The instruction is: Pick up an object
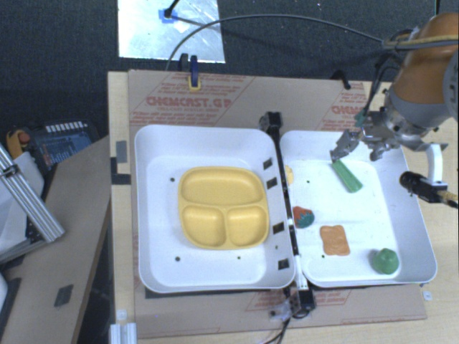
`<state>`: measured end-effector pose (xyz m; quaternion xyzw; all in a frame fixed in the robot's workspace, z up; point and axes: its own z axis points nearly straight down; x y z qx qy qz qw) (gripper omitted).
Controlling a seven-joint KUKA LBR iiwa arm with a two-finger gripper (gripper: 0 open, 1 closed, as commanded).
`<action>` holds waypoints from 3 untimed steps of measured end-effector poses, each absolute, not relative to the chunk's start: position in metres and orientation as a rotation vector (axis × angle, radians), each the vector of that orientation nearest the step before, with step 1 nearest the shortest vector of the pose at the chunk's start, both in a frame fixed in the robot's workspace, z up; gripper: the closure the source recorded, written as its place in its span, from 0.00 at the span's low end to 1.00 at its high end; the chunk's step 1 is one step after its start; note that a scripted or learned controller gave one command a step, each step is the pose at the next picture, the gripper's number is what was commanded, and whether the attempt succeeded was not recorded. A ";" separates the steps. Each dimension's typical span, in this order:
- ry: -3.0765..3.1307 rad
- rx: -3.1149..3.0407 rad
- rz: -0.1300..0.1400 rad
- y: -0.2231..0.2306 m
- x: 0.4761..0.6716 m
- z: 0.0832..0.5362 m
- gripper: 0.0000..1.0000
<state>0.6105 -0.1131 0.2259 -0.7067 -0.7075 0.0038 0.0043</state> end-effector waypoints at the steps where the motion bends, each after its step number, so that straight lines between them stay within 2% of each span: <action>1: -2.226 -2.219 -0.001 -0.113 0.613 0.234 0.00; 3: -2.228 -2.213 0.002 -0.095 0.623 0.128 0.00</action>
